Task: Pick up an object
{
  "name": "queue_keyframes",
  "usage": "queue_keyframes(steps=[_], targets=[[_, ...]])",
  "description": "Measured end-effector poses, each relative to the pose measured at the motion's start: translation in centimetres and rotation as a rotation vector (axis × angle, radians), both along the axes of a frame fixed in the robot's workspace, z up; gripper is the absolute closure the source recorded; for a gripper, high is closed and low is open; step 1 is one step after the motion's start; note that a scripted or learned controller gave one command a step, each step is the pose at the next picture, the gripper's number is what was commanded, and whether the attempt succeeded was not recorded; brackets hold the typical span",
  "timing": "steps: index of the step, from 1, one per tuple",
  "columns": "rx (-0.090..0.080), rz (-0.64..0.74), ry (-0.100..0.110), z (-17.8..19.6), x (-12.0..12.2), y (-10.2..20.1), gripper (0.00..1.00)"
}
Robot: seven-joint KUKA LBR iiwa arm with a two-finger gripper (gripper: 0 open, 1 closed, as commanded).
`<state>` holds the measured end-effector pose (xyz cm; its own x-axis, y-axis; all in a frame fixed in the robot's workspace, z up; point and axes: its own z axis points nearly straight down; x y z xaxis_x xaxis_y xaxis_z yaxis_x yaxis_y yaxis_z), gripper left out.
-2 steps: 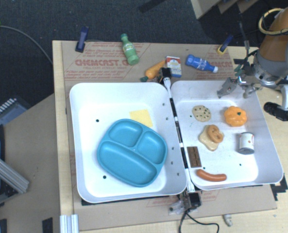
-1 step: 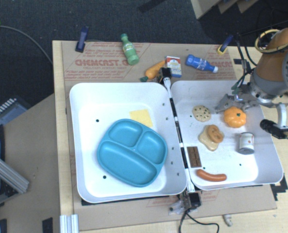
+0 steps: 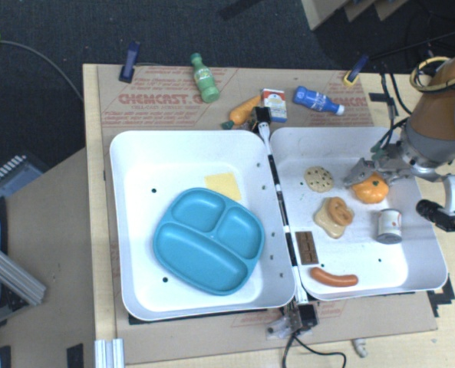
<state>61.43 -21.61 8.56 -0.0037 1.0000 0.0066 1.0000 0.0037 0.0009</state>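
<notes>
My gripper (image 3: 374,172) hangs low in the right bin (image 3: 419,263), at its far right side. It sits directly over an orange toy fruit (image 3: 371,192) and covers the fruit's top edge. A round cookie (image 3: 318,179) lies just left of it. In front of the fruit lie a tan bread piece (image 3: 334,215) and a small silver can (image 3: 388,226) on its side. A brown chocolate bar (image 3: 308,247) and a hot dog sausage (image 3: 334,278) rest near the bin's front.
The left bin (image 3: 135,167) holds a blue divided plate (image 3: 208,240) and a yellow cheese slice (image 3: 224,184). Behind the bins on the bench lie a green bottle (image 3: 205,78), a blue bottle (image 3: 318,100), a small carton (image 3: 274,104) and a carrot (image 3: 245,110).
</notes>
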Motion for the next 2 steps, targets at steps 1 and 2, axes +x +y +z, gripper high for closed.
queue_keyframes(steps=[1,2], targets=[[-0.002,-0.001,-0.002,1.0,0.0,-0.1,1.0],[-0.005,-0.002,0.001,-0.1,-0.5,6.1,1.0]])
